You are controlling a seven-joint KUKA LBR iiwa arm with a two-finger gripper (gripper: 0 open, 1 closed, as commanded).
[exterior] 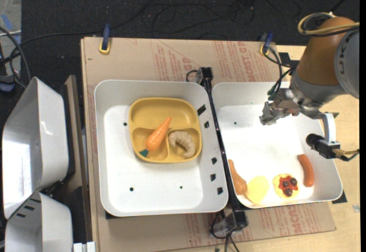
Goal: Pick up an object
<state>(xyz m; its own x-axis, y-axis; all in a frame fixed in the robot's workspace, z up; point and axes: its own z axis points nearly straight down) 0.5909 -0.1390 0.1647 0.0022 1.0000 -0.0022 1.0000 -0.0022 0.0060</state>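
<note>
Camera view. The grey arm's claw hangs over the upper left part of the right-hand shallow white bin; whether it is spread or pressed together cannot be told, and nothing shows between its fingers. The candidate objects lie well apart from it along that bin's lower edge: an orange drumstick-shaped toy, a pale yellow disc, a small pizza-like round and a red-orange sausage. Risk: a descent here would likely close on bare floor; the flat pieces near the wall may slip out.

Right bin's middle lies open; toys crowd its near edge.
</note>
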